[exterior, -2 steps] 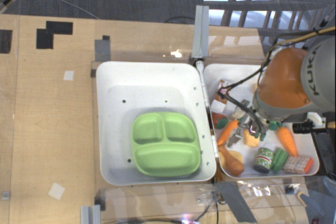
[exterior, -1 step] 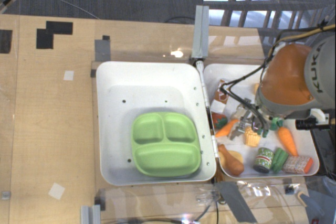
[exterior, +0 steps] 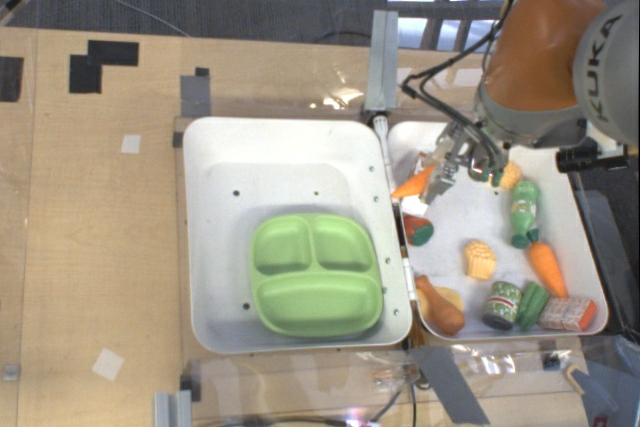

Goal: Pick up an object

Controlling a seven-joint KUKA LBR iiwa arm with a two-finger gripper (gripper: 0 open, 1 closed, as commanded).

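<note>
Hovering gripper (exterior: pixel 437 185) sits beside an orange carrot (exterior: pixel 411 185) in the right bin (exterior: pixel 590 260).

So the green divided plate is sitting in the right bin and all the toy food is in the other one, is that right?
Not quite. The camera view shows the green divided plate lying in the left bin, not the right one. The toy food, such as the carrot and the green bottle, is in the other one, the right bin.
</note>
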